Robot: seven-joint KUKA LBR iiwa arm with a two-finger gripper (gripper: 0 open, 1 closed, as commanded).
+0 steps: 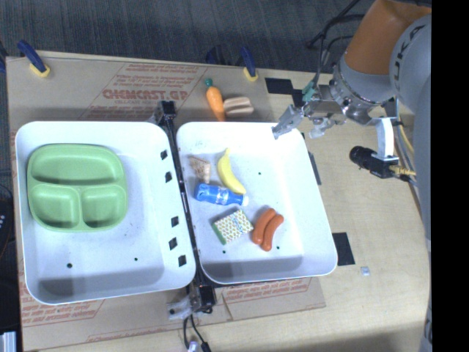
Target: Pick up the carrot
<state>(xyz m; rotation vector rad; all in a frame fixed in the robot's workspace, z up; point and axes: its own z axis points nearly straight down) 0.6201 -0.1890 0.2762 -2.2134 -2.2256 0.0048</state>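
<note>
I see the carrot [214, 101] lying outside both bins, on the printed cardboard sheet [146, 86] just behind the right bin [315, 218], its green top pointing away from the bin. A tan and brown bun-like toy [237, 107] lies touching or just beside it on the right, so that side is crowded; the bin's back rim runs close in front of it, and a blue clamp [248, 63] sits a little behind.

My gripper [287, 125] hangs over the right bin's back right corner, well to the right of the carrot, and I cannot tell how it is set from this slant. Nothing visible is in it.

Inside the right bin I see a curved yellow banana [231, 172], a blue cylindrical can [218, 194] lying on its side, a small beige piece [201, 169], a speckled green-edged sponge block [233, 226] and a glossy orange-red pair of sausages [267, 228], all clustered near the middle. The left bin [146, 255] holds a smooth green three-compartment tray [75, 185]. Both bins are shallow, white and round-cornered, resting on the pale tabletop [374, 270].
</note>
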